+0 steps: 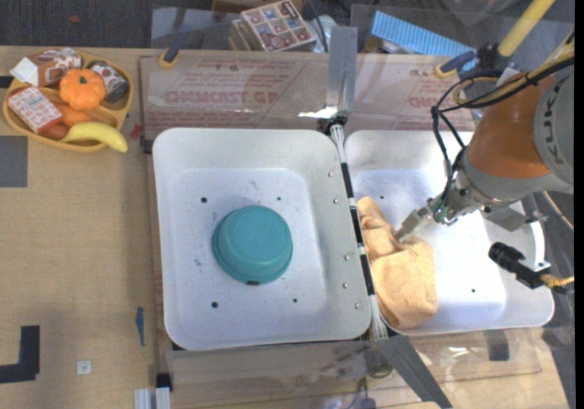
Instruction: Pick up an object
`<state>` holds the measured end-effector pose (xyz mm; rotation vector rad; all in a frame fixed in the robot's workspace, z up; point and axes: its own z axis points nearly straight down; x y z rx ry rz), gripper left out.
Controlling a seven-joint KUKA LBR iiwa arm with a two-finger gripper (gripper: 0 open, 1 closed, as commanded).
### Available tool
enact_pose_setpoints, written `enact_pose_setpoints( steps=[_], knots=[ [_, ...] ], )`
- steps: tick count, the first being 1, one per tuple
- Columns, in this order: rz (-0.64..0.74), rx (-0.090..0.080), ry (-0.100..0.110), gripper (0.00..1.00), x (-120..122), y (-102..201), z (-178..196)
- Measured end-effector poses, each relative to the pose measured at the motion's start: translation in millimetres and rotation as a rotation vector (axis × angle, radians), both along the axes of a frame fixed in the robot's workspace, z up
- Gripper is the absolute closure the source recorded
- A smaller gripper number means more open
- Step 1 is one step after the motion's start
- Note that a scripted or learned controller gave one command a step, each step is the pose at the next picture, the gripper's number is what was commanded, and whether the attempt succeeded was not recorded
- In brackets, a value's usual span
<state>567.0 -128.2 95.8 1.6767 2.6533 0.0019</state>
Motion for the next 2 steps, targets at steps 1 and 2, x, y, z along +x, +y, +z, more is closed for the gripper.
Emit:
enact_pose_setpoints(
  steps=[1, 2],
  knots=[
    [0.336, -0.004, -0.014, 0.00, -17, 9, -4],
    [0.352, -0.004, -0.011, 0.00, -10, -21, -6]
  ],
)
